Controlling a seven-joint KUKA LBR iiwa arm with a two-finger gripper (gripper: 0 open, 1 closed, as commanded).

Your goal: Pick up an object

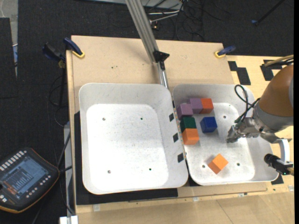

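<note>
1. Camera view, progress: no block is lifted yet. The gripper sits low inside the right bin, and nothing shows between its fingers, so the pick is not done; closing on a block and raising it are both left.
2. Camera view, fingers: they are small and dark against the bin floor, and I cannot tell whether they stand open or closed.
3. Camera view, the blocks: 6 lie in the right bin. The blue block is the nearest, just to the left of the fingers and apart from them. The loose orange block lies below them toward the bin's front edge.
4. Camera view, the cluster: 2 purple blocks, an orange one, a green one and another orange one sit by the bin's left wall, farther off.
5. Camera view, the left bin holds no block on the counter.
</note>
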